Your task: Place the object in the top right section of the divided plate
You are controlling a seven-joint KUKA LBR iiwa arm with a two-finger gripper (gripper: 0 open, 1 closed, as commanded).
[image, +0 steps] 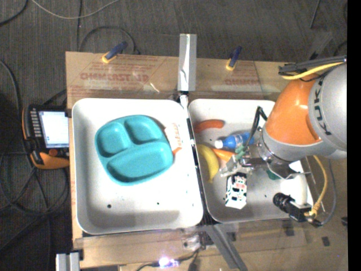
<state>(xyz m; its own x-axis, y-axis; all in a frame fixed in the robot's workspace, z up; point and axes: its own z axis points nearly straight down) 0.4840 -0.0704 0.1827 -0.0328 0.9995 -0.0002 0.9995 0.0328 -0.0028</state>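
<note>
Arm (307,117) over right bin (293,210), pincer (243,161) among toys, grip state unclear

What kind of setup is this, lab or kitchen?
Likely a robotics lab test bench: two white bins clamped on a board, a teal divided plate with toy objects, a handheld control pendant, cables on carpet.

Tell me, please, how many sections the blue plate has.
3. The plate lies in the left bin: two small sections at its top, left and right, and one large section below them.
</note>
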